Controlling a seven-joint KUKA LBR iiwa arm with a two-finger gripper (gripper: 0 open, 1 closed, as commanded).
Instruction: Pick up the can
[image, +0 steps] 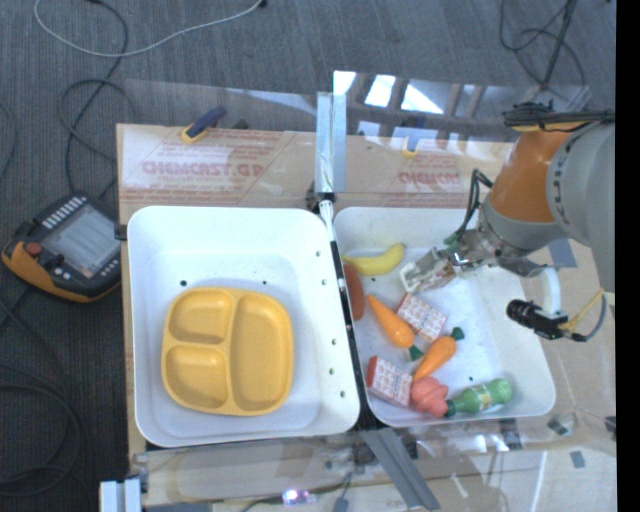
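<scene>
Frankly, the hand (425, 268) blurs beside the banana (376, 261); its grip unreadable.

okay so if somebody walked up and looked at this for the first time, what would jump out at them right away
Probably the yellow divided plate lying alone in the left bin, bright against the white. Next, the heap of colourful toy food in the right bin: a banana, two carrots, a green bottle. Then the grey arm with its orange band reaching in from the right, its gripper low beside the banana.
</scene>
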